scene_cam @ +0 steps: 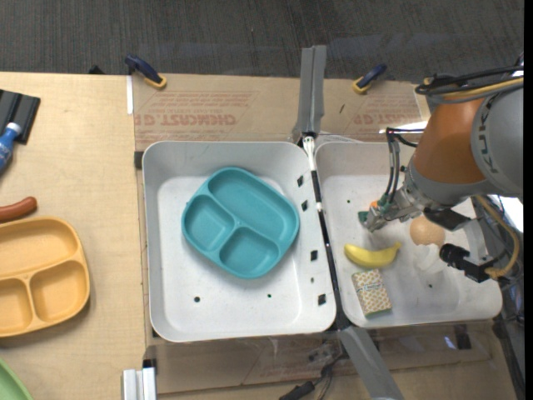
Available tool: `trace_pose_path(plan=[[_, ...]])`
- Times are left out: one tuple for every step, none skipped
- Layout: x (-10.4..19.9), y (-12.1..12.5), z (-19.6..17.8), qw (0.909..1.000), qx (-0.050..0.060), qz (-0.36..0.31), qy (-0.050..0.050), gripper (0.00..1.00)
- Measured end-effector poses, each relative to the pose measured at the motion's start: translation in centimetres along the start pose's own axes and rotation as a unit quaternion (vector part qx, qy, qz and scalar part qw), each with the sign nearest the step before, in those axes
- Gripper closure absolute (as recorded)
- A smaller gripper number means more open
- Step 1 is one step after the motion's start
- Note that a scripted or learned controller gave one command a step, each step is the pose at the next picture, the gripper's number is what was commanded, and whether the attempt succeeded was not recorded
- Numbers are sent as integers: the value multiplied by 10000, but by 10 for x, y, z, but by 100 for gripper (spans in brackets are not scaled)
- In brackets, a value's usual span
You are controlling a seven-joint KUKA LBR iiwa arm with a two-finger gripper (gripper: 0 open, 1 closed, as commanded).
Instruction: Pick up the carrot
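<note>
My gripper (376,218) reaches down into the right bin (466,307), close to its floor in the left-middle part. Something small and dark greenish sits at its tip, too small to identify. A pale orange rounded object (426,232) lies just right of the gripper, partly under the wrist. A yellow banana (371,255) lies directly in front of the gripper, a little apart from it. The grey arm with its orange band (450,144) covers the bin's back right part.
A small patterned box (371,292) lies near the right bin's front. A teal divided plate (240,222) sits in the left bin (166,307). On the bench at left are a yellow divided tray (37,277) and a reddish sausage (17,209).
</note>
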State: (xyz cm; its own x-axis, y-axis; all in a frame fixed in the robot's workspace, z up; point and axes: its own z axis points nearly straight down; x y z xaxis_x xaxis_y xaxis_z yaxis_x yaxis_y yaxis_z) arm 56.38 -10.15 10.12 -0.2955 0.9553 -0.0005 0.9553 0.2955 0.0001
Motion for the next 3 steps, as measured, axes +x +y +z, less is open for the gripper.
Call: trace_pose_path(plan=[[-97, 3, 9, 9683, -11, -2497, -12, 100], [-97, 4, 9, 9682, -13, -2500, -10, 0], [-53, 46, 9, 10000, -8, -58, -6, 0]])
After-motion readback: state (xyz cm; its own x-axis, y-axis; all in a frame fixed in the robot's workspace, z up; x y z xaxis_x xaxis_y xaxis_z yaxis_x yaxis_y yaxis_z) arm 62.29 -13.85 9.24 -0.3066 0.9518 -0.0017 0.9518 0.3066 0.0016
